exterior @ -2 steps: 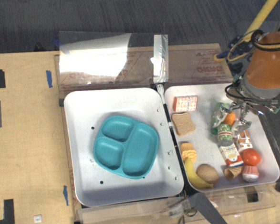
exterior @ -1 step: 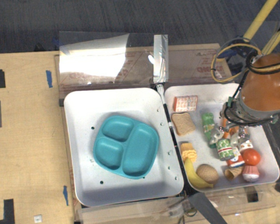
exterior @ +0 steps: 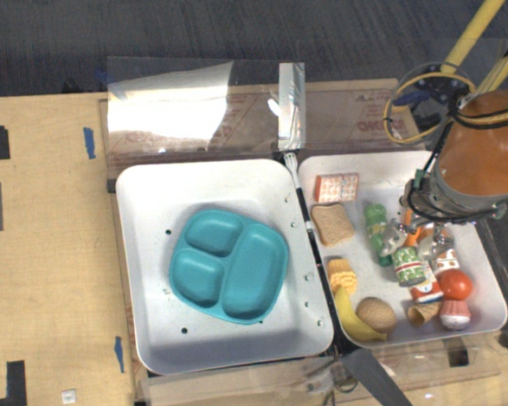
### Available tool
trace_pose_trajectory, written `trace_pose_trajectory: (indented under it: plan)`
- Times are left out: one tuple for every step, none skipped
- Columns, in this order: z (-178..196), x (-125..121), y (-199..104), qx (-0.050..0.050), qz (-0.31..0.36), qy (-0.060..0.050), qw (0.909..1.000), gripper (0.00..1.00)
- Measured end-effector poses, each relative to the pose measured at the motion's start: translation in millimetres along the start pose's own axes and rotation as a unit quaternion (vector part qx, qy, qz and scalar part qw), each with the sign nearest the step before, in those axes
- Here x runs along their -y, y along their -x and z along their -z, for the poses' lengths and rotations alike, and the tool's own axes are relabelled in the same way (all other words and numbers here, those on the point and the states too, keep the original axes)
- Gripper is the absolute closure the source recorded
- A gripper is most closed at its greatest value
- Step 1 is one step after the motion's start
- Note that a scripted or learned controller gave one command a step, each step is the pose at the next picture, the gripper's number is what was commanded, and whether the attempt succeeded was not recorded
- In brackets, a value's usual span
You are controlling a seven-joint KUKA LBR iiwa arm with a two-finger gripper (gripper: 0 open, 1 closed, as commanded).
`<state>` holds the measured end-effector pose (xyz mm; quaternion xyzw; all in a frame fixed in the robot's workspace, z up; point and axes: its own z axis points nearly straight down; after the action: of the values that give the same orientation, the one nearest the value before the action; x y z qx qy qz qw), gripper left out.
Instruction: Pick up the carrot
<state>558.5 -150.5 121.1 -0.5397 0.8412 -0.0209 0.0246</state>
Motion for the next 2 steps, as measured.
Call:
trace_pose_trajectory:
  plan:
    - [97.5,-79.3,6.3,-0.008,-0.024,0.024,0.9994,1.0]
    - [-17.3,8.7,-20.9,-0.007,-0.027,0.02,0.9994,1.0]
